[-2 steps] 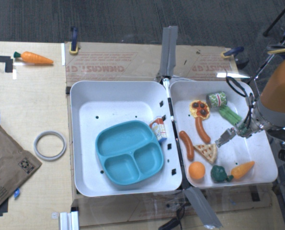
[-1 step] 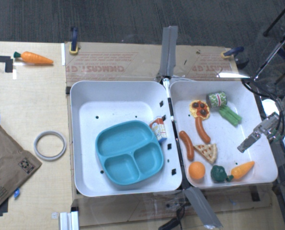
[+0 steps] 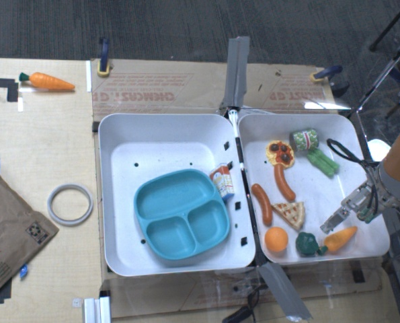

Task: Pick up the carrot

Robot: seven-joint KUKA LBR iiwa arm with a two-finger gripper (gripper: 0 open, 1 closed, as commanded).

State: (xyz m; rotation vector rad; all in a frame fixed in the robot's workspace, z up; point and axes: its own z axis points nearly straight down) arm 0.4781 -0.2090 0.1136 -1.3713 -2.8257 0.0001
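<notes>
Reaching in from three o'clock, the end effector (image 3: 335, 222) hangs just above the carrot (image 3: 340, 238); whether it is spread or pressed together I cannot tell. Dark carpet (image 3: 186, 15) backs the pale desk (image 3: 38, 140). Two white bins sit side by side, left bin (image 3: 112, 180) and right bin (image 3: 253, 140). Small, orange and tapered, the carrot lies at the right bin's five o'clock corner, apparently touching a green vegetable (image 3: 308, 243). Another orange carrot-like toy (image 3: 46, 81) rests on the desk at ten o'clock.

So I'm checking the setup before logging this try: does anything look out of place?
Yes. A second carrot lies outside both bins, on the bench at the far left. The carrot in the right bin lies beside the pincer. A small carton leans against the left bin's dividing wall.
</notes>
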